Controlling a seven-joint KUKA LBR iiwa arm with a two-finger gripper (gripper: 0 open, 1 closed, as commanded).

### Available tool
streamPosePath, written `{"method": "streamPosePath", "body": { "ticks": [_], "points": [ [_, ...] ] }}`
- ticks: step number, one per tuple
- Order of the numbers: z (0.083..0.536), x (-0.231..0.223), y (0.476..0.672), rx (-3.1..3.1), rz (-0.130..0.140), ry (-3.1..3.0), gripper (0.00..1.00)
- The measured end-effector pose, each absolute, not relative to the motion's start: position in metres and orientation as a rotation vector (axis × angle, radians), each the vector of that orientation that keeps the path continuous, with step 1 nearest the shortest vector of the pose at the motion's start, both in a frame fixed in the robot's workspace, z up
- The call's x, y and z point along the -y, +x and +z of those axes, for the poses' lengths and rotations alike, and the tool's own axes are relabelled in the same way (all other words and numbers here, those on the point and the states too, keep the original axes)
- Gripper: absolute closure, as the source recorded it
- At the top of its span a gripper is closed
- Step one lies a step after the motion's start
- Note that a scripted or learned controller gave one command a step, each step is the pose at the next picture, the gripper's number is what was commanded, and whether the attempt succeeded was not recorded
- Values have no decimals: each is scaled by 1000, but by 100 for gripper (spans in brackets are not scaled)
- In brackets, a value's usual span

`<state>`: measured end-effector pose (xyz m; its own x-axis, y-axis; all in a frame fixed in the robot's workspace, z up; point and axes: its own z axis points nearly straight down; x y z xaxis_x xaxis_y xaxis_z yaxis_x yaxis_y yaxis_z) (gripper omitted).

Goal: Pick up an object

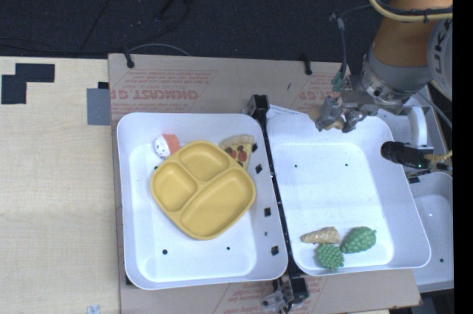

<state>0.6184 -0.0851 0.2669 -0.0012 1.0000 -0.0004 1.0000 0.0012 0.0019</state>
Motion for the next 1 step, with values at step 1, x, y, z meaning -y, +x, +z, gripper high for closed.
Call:
{"method": "streamPosePath", "body": {
  "ticks": [1],
  "points": [
    [263,46,591,-2228,-4,2221,100]
  ]
}}
